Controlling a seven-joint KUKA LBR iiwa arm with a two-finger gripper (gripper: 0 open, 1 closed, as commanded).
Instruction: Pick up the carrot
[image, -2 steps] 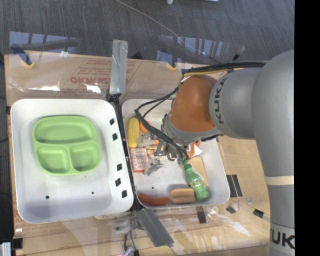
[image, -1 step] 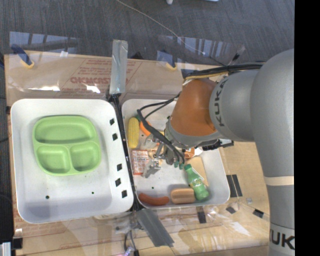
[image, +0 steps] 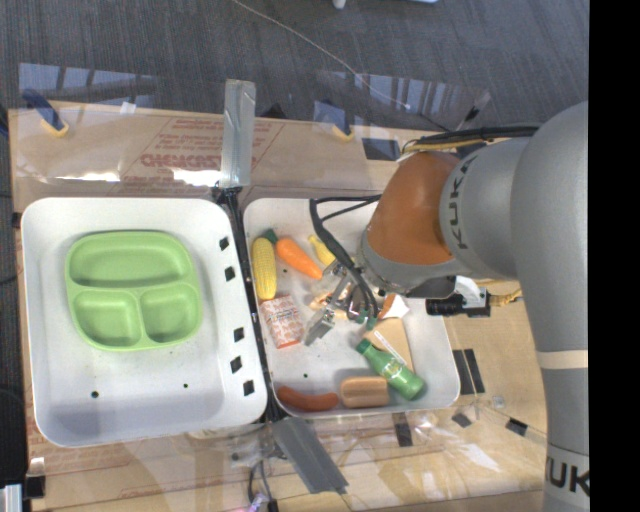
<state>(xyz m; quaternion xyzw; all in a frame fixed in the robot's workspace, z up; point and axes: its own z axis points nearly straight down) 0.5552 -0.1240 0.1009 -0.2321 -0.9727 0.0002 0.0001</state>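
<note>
The orange carrot (image: 298, 257) lies slanted in the upper left part of the right bin (image: 440, 375), just right of a yellow corn cob (image: 264, 268). My gripper (image: 336, 308) hangs over the middle of that bin, a short way below and to the right of the carrot and apart from it. Its metal fingers (image: 322, 325) look open with nothing between them. The grey arm with its orange band (image: 415, 215) covers the bin's upper right part.
A red-and-white packet (image: 283, 322), a green bottle (image: 392, 366), a bread roll (image: 364, 390) and a reddish sausage (image: 308, 400) also lie in the right bin. A small yellow piece (image: 322, 250) sits beside the carrot. The left bin (image: 60, 400) holds a green divided tray (image: 133, 288).
</note>
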